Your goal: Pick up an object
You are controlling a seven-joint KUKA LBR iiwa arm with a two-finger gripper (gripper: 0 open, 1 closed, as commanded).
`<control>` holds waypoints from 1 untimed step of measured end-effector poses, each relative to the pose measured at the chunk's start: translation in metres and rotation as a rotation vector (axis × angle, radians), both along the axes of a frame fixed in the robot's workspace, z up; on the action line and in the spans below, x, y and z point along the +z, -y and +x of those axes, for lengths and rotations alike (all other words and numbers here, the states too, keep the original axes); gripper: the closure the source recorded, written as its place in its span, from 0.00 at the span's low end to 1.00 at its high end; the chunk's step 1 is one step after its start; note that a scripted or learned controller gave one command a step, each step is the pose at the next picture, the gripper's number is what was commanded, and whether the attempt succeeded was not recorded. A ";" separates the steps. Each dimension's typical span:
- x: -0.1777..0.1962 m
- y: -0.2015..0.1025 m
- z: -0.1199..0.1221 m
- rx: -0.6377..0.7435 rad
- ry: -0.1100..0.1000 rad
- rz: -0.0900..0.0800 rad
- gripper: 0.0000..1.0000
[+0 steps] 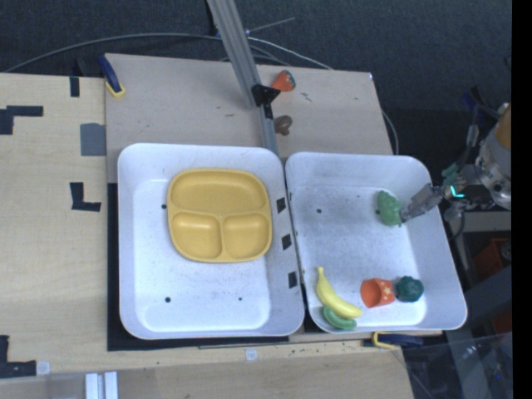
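Note:
A light green lumpy toy (386, 207) lies in the right bin (349, 181), close to its right wall. My gripper (413, 206) reaches in over that wall from the right, and its tip sits right against the toy's right side. The toy rests on the bin floor. Along the bin's front edge lie a yellow banana (334, 296), a small green piece (340, 322) just under it, an orange cup (376, 293) on its side and a dark teal ball (409, 289).
A yellow divided plate (220, 214) lies in the left bin (141, 298). A grey pole (237, 44) slants over the board behind the bins, with a small orange object (284, 80) and a brown one (283, 125) beside it.

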State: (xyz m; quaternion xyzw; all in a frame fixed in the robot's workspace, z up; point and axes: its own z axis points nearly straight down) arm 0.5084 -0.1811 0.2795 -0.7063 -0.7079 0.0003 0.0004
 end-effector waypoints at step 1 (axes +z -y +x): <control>-0.043 0.001 0.000 -0.001 -0.004 0.000 0.00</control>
